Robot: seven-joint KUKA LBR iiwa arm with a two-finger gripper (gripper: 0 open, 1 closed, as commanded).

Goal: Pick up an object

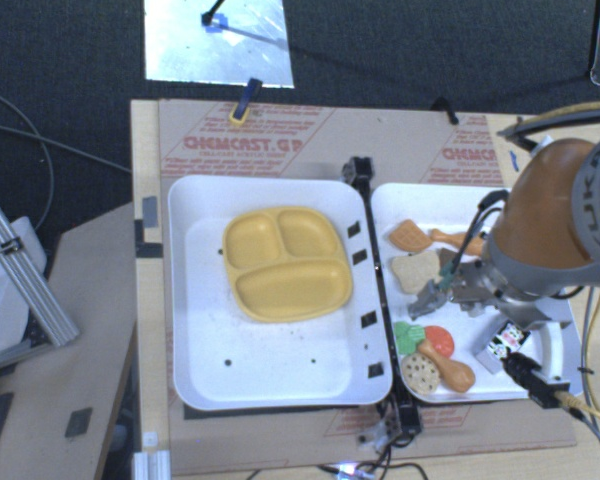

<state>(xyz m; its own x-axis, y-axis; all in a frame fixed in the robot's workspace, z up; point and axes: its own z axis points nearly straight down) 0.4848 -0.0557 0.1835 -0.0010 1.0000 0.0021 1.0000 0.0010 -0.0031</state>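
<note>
Crowding the near end of the right bin (565, 388) are a cookie (419, 371), a carrot-like piece (446, 353) and a green piece (408, 335), touching one another. Just beyond, the gripper (429, 299) hangs low beside a pale bread slice (416, 271); whether it is open or closed I cannot tell. Farther back lies an orange spatula (420, 237). Packed so tightly, neighbouring pieces could be nudged or pinched together, spoiling a clean grasp. The yellow divided plate (285, 264) sits alone in the left bin (195, 368).
</note>
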